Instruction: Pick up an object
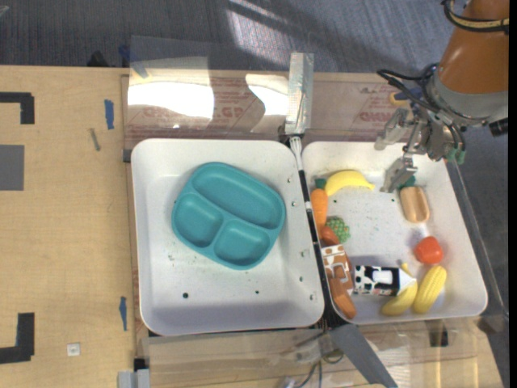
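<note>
Objects for picking all lie in the right white shallow bin [468, 241], while the left white shallow bin [153, 217] holds a teal plastic divided plate [229, 214] with three compartments, set slightly left of that bin's middle.

In the right bin, a yellow toy banana [347, 181] lies at the far left, its long axis running left to right. Just near of it an orange toy carrot [320, 205] runs far to near along the left wall, with a small green leafy toy [337, 229] beside it. A tan bread-like toy [414, 204] lies on the far right side, its long axis far to near. A red-orange toy tomato [429, 250] sits near of it. At the near right, a yellow toy corn cob [430, 288] slants beside a second yellow piece [401, 300]. A black-and-white cow-patterned toy [378, 279] rests at the near middle, beside a brown sausage-like toy [339, 285] along the left wall.

The grey two-finger gripper [401, 175] hangs over the far right of this bin, just beside the bread-like toy; whether its fingers are spread or closed cannot be told.
</note>
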Controlling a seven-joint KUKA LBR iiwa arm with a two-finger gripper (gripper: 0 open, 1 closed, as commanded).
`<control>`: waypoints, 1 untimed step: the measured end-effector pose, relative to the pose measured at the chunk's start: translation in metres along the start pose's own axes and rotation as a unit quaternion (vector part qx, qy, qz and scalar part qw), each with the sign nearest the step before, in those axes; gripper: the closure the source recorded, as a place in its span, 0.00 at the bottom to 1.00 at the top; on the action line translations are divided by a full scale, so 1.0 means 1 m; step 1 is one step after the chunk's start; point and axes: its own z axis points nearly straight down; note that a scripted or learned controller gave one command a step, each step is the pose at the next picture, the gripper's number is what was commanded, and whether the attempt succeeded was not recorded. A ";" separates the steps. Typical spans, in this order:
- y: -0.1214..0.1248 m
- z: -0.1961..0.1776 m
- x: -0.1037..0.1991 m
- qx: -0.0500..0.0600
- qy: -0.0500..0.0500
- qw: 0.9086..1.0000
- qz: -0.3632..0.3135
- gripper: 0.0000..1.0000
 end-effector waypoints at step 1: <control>-0.071 0.132 0.012 0.001 0.002 0.999 0.035 0.00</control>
